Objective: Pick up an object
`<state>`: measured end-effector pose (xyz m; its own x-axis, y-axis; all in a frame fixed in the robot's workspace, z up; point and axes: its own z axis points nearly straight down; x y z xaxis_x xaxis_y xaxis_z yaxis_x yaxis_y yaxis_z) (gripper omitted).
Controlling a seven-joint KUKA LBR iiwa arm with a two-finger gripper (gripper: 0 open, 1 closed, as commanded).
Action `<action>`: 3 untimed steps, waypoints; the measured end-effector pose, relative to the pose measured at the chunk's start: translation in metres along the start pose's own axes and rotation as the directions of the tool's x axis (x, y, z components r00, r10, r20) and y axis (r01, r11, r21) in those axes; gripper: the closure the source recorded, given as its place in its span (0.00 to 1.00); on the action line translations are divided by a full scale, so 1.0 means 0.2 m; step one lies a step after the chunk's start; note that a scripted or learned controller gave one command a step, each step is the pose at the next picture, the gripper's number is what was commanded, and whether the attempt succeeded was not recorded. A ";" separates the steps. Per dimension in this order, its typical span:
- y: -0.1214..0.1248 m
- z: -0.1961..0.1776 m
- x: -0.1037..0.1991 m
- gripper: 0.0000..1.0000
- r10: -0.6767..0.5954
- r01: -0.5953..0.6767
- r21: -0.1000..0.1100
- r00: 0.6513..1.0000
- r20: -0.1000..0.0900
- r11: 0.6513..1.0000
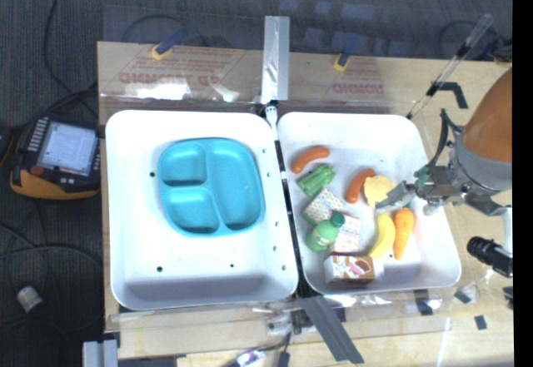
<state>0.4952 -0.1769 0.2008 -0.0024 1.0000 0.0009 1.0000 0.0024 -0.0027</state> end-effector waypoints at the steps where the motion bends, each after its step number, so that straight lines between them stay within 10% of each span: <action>1: 0.05 0.51 -0.10 0.00 -0.091 0.091 -0.002 0.996 -0.001 0.996; 2: 0.06 0.47 -0.09 1.00 -0.092 0.092 -0.004 0.996 -0.003 0.996; 3: 0.38 -0.15 0.11 1.00 0.074 -0.074 0.000 0.997 0.004 0.997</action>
